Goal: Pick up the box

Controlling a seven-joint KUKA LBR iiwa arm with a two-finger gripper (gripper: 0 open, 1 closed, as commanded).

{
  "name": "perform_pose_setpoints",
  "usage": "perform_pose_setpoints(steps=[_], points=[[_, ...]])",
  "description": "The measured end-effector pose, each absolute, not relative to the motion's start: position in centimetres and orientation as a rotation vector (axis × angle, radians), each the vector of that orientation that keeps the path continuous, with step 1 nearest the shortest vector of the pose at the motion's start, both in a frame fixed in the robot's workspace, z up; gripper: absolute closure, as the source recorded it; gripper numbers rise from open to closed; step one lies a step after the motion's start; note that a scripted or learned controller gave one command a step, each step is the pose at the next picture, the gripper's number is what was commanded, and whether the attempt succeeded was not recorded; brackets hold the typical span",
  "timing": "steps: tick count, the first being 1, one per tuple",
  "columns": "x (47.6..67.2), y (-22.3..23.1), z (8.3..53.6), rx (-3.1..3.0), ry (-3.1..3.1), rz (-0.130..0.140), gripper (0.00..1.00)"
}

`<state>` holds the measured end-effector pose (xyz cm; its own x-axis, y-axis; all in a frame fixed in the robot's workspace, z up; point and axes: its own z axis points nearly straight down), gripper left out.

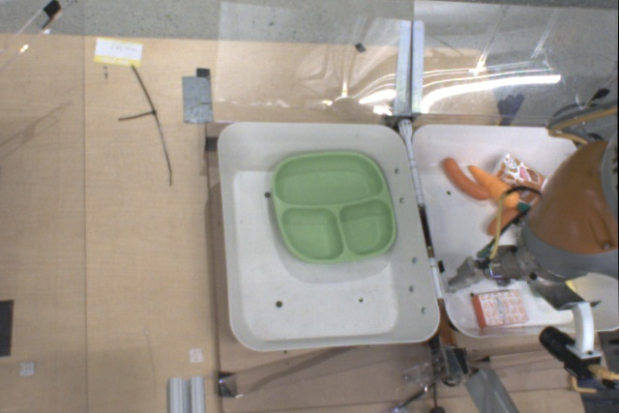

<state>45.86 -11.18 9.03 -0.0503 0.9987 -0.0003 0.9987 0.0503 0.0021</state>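
Hanging low over the right white bin [455,208], the grey gripper [481,268] sits just above the small pink patterned box [499,308]; its grip can't be told.

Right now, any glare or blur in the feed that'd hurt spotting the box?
Camera view: strong glare streaks across the clear sheet behind the bins, none on the box; the box, in the right bin near its front rim, is evenly lit but small, its print unreadable; the arm looks soft at the right edge; the green tray is sharp, casting a faint shadow.
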Motion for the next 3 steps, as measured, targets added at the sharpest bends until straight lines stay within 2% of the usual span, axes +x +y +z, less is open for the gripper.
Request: perform_pose_setpoints(steps=[1, 2, 3], points=[[48.2, -15.0, 9.1, 2.317, 2.117, 0.002, 0.0], [45.8, -12.5, 9.0, 2.225, 2.217, 0.002, 0.0], [45.9, -12.0, 9.0, 2.142, 2.295, 0.003, 0.0]])
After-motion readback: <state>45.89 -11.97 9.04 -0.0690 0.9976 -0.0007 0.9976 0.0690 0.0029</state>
